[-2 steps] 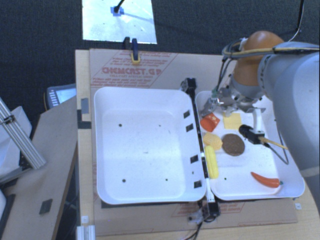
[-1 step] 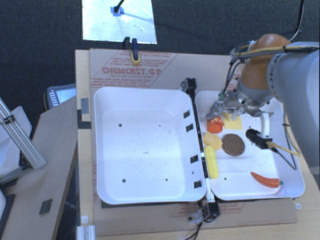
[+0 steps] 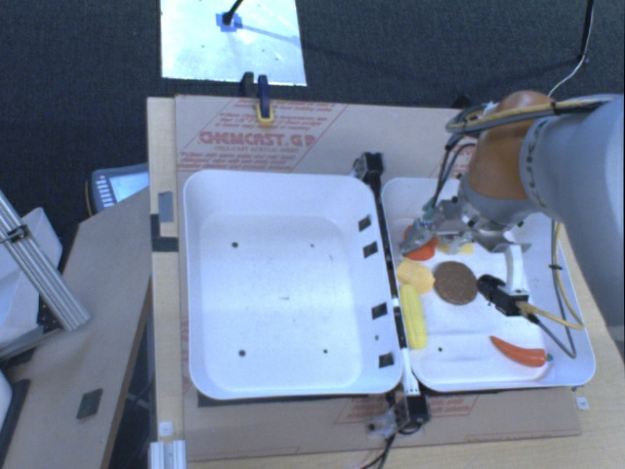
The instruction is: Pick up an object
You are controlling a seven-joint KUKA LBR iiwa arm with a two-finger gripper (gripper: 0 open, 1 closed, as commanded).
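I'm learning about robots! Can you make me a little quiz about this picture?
1. True or false: the long yellow corn cob lies in the right white bin.
2. Which lies nearest the round brown patty? A) pale yellow lumpy piece B) orange-red chilli pepper
3. Fill in: the grey gripper is over the ____ bin.

Key: 1 true; 2 A; 3 right.

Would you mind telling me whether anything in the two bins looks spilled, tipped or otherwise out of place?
Nothing stands out. The toy food lies loose in the right bin: a corn cob along its left wall, a brown round patty mid-bin, a red chili pepper near the front. The hand hangs over the bin's back left.
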